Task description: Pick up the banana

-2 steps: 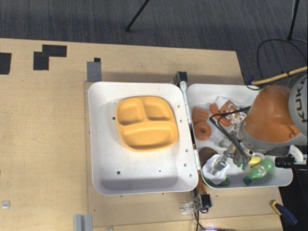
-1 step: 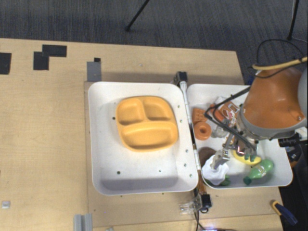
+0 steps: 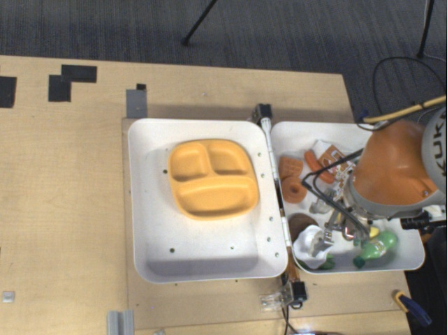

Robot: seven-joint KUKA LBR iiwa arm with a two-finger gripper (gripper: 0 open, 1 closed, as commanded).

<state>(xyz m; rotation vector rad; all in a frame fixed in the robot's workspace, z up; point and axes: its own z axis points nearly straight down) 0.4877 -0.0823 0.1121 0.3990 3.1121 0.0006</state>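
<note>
Arm (image 3: 394, 169) bends low over the right bin (image 3: 412, 257); grip can't be told; banana hidden or unclear.

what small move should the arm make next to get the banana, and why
Probably lift clear a little first. The gripper sits low in the right bin amid an orange piece and green item, and the arm covers much of the bin, so no banana can be made out.

Grey arm (image 3: 434, 145) with orange band (image 3: 394, 166), black cables above metal tool (image 3: 335, 232)
</note>
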